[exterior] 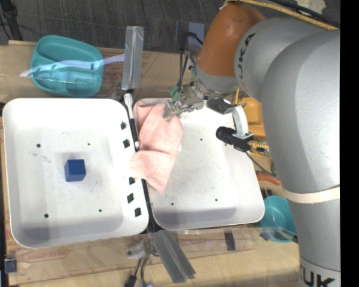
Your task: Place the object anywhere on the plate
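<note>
At the far left, on the bare wooden table (pixel 72 253), sits a teal plastic scoop-shaped container (pixel 67 64) with a glossy, rounded body and a pale translucent strip across it. Below it lies the left shallow white plastic bin (pixel 24 160), smooth, with rounded corners and a few dark dots on its floor. A small blue cube (pixel 75 170), matte and sharp-edged, rests on that floor, left of the middle, well apart from everything else.

A grey metal bar (pixel 132 58) stands above the seam between the bins, and small black clips run down the seam itself. Over that seam, draped partly into the right shallow white bin (pixel 221 208), lies a soft pink cloth (pixel 158 148), folded and rumpled, its lower corner hanging toward the divider.

At the cloth's upper right edge is the metallic tool (pixel 178 107), its tips touching the fabric; a bit of cloth appears pinched there, though the tips are small and crowded with cables, so I cannot tell for certain whether they are apart or together. Above it swells the orange band of the arm, then the broad smooth grey casing (pixel 305 118), which hides the right bin's far side and is cut off at the edge. A sliver of another teal object (pixel 279 217) peeks out beneath the arm.
</note>
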`<state>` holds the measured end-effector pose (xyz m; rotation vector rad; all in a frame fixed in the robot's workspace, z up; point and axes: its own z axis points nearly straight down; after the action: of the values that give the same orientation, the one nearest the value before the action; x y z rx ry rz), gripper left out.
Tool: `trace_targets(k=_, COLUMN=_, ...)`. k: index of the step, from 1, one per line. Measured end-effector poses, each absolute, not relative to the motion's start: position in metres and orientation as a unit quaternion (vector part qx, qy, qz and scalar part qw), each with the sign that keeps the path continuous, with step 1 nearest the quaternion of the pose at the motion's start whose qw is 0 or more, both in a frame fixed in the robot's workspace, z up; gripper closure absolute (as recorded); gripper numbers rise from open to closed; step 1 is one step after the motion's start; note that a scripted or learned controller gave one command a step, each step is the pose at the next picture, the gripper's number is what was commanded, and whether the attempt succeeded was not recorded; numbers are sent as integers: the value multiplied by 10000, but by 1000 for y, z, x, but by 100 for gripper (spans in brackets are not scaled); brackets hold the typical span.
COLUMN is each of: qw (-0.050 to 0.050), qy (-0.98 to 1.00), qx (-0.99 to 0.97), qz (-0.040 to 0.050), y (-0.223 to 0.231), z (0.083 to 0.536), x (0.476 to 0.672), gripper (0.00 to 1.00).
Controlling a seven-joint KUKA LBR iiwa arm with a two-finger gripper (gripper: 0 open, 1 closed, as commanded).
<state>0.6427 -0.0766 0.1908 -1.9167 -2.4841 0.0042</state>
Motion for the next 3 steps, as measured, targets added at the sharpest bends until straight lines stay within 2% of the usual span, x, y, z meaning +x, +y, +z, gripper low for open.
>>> trace_targets(k=1, qw=-4, qy=-8238, qx=-5668, qz=-3, y=-15, z=280, x=626, gripper=100)
trace_targets(k=2, qw=8, qy=-8290, qx=-5593, qz=0, y=90, z=311, x=568, gripper=100)
trace_targets(k=3, qw=11, qy=-8229, qx=-5682, qz=11, y=51, z=315, x=653, gripper=100)
